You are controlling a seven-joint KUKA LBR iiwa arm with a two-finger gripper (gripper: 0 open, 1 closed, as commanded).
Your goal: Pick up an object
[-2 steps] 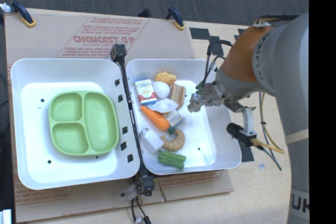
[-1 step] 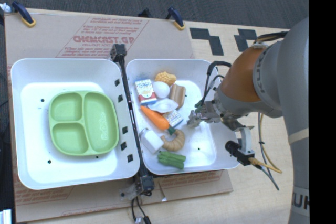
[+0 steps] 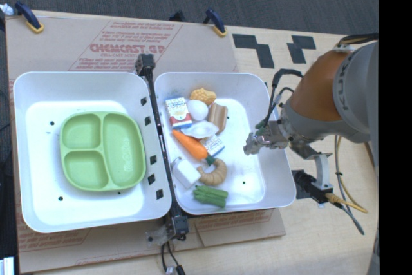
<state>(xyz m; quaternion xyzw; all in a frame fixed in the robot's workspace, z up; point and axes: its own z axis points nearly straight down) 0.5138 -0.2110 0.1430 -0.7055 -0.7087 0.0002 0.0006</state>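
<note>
I read the pick as not yet made: my gripper (image 3: 252, 146), its opening impossible to tell, hangs over the right bin (image 3: 275, 185) beside the toy food pile (image 3: 198, 145), carrying nothing.

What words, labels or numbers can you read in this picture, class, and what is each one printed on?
"CHEMCAST GP": large red print on the brown cardboard sheet behind the bins.
Smaller red lines above and below that brand, on the same sheet: too blurred to read.
Red and white carton in the right bin: it bears print, too small to read.
Green divided plate in the left bin: no text.
</note>
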